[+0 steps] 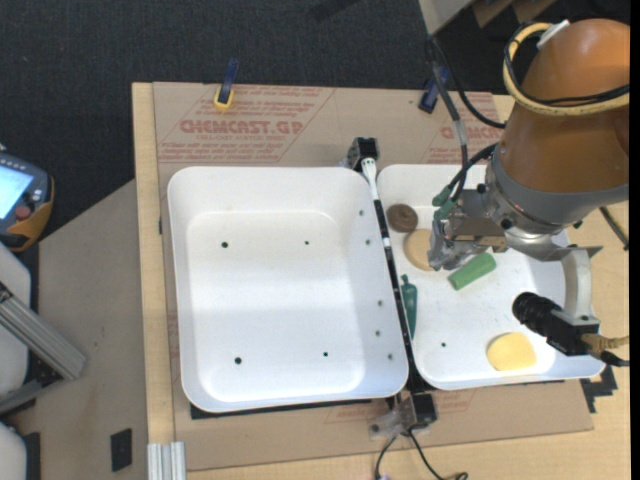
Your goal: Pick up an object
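Over right bin (450, 356), gripper (452, 253) sits low, toward bin's left half. Jaws: opening cannot be told, hidden by wrist. Green block (472, 271) lies tilted, just beside gripper; grasp not confirmed. Tan disc (413, 253) partly under gripper. Brown disc (402, 217) just behind it. Yellow piece (510, 351) near front rim. Green pen (408, 306) along left wall.

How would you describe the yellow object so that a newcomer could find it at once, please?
Start at the right bin of the two. Along its near edge lies the yellow object, flat and rounded. It is the only yellow thing there; the green block and brown disc lie farther back.
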You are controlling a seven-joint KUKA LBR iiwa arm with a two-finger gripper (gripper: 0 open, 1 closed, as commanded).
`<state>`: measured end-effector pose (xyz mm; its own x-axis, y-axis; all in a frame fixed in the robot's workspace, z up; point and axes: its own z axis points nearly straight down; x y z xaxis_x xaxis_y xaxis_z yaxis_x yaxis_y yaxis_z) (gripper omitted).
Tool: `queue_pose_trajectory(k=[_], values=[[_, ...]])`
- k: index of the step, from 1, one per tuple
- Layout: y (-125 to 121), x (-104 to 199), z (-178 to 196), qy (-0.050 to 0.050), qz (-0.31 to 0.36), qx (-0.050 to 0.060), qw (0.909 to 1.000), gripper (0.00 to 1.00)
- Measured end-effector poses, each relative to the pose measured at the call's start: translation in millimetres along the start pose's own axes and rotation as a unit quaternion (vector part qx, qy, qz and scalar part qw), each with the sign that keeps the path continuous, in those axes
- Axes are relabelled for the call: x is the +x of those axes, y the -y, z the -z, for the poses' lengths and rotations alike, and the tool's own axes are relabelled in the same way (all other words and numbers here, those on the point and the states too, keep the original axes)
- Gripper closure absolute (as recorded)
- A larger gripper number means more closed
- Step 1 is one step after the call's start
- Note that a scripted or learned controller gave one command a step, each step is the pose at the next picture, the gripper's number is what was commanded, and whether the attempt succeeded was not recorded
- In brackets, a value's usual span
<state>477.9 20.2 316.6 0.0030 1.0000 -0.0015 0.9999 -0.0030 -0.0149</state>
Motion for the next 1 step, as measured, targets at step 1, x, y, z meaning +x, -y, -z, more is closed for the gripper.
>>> queue_pose_trajectory(k=[1], values=[[-0.4,31.4,121.5,-0.002,0.004,-0.014,0.9999,1.0]])
